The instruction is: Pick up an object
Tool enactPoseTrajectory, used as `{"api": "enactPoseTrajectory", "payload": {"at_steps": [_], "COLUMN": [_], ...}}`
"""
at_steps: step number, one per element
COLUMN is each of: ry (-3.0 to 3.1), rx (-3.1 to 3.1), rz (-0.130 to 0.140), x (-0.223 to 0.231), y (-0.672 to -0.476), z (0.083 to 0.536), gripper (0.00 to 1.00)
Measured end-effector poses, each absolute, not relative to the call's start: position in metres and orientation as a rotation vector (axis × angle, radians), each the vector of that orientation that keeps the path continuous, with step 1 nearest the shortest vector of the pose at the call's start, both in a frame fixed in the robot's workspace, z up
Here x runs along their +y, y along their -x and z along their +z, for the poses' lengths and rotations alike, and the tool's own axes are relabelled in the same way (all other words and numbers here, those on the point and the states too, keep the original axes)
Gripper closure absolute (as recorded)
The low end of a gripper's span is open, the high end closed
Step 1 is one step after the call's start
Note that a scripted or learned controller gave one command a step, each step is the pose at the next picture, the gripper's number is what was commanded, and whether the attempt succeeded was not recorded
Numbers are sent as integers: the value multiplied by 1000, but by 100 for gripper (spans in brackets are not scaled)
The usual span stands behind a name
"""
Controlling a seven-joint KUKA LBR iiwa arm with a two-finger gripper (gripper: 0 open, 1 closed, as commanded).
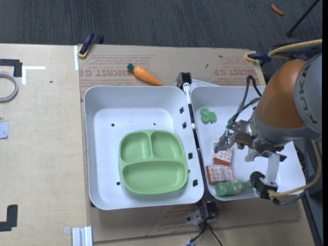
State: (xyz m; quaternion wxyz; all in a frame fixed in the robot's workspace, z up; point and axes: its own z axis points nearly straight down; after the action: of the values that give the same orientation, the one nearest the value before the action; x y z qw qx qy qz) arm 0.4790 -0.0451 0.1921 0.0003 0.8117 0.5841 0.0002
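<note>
Right bin (294, 176), near edge: green bottle (231, 188), smooth plastic, rounded, lying on its side with its long axis running left to right along the bin's front wall

Just behind it: printed packet (220, 172), flat, red and white, crinkled foil or paper by the look, touching or nearly touching the bottle

Next back: second small packet (223, 158), same red-and-white print, tilted, directly under the gripper (225, 142). The gripper's metal tip sits just above this packet's far end; whether its fingers are parted or closed cannot be told, and nothing is seen held between them. Judgement: this upper packet is the likeliest thing to pick, lying straight below and slightly nearer than the tip, so the coming move is mostly a short descent rather than a sideways reach

Arm (287, 101): grey with glossy orange shell, hoses trailing, entering from the right over the right bin

Far part of right bin: small green toy piece (207, 116), lumpy, leaf-like, well apart from the gripper

Left bin (100, 137): white, shallow, matte; holds a pale green divided plate (152, 161), three compartments, rounded corners

Beyond the bins, on cardboard: toy carrot (145, 75), orange with green top, lying at a slant
</note>
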Motion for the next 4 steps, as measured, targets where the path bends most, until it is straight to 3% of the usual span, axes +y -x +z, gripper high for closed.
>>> {"api": "enactPoseTrajectory", "payload": {"at_steps": [1,2,3,4], "ry": [-2231,-2103,-2145,-2284], "rx": [2212,2332,2295,2158], "rz": [0,0,0,2], "x": [-24,-46,-97,-95], "y": [-478,-497,-478,-515], "z": [192,192,145,94], "gripper": [0,0,0,0]}}
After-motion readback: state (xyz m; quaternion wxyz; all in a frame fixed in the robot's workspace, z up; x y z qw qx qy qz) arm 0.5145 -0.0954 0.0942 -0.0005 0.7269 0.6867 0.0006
